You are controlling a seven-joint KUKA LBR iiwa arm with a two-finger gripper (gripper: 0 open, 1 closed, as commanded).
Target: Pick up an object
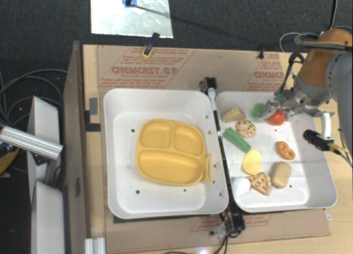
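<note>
We see the end effector [274, 111] low in the right bin [320, 192], right at a red toy [277, 118], presumably to grasp it, though we cannot tell its state.

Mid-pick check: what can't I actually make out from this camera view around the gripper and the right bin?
- Gripper: its fingertips are too small and blurred to read as open or shut, or as touching the red piece.
- Green piece: partly covered by the gripper, so its shape is unclear.
- Arm: cut off by the right edge.
- White piece: low contrast against the right bin, outline uncertain.
</note>
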